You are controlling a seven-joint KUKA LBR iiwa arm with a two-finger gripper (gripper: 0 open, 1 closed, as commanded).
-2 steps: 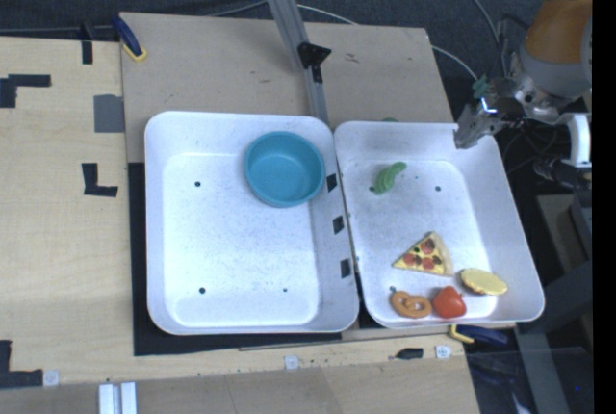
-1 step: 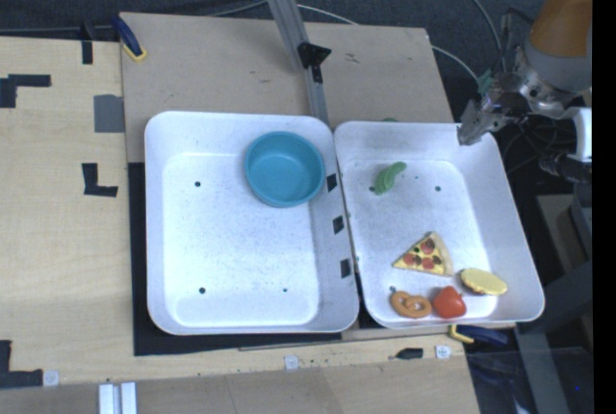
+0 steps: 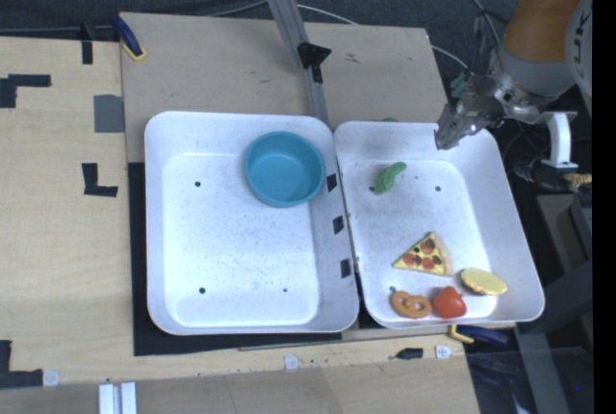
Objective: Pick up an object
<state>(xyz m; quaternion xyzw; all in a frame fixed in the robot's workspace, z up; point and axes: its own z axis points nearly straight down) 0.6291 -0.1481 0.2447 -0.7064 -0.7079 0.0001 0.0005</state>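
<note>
Lying along the bottom edge of the right bin [image 3: 510,210], at the lower right of the frame: a round orange toy piece [image 3: 411,304], a red tomato-like piece [image 3: 449,303] touching it, and a yellow piece [image 3: 482,282] just beside those. Sitting a little above them, nearer the middle of that bin: a pizza slice [image 3: 424,254], flat on the floor of the bin. Resting further up, toward the top left of the same bin: a small green piece [image 3: 389,177], well apart from the rest. Occupying the upper middle of the left bin [image 3: 183,239]: a blue bowl [image 3: 284,168].

Hanging over the top right corner of the right bin, at the upper right of the frame: the claw [image 3: 449,135], pointing down toward the bin rim, with nothing visible between its tips. Open or closed: impossible to tell, being dark and small here. Possibly just touching the rim, though too blurred for certainty.

Judging progress: nothing lifted yet, every piece sitting in a bin. Remaining: choosing a piece, the green one being nearest, then descending, closing and raising.
</note>
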